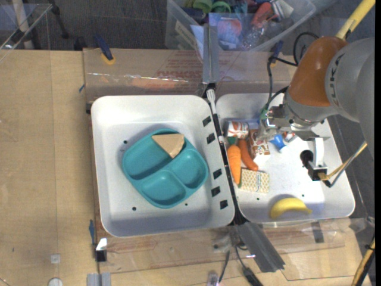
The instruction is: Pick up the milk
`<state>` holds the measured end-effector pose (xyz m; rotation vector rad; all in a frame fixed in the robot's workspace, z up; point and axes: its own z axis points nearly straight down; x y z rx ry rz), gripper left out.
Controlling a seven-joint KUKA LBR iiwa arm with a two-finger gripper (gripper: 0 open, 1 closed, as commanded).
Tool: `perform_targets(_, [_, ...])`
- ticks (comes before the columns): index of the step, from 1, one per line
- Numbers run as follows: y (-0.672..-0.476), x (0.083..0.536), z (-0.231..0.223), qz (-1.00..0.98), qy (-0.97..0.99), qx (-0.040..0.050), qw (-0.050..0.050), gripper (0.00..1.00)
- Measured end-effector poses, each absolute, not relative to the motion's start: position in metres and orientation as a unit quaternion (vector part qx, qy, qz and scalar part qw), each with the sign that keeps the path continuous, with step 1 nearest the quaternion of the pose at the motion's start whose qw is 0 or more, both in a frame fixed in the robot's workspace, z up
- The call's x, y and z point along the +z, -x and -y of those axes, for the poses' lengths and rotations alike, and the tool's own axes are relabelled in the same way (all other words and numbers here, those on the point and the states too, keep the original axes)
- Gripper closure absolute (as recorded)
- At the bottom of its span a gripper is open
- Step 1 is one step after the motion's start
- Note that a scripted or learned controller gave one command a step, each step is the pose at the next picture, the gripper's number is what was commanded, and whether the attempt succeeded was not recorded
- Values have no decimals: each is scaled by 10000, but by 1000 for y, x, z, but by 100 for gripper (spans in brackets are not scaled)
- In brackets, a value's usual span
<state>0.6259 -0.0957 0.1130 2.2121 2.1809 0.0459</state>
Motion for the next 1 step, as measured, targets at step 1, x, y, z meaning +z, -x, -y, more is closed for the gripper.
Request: perform_targets(1, [-555, 112, 96, -7194, -6938, 209, 269, 100])
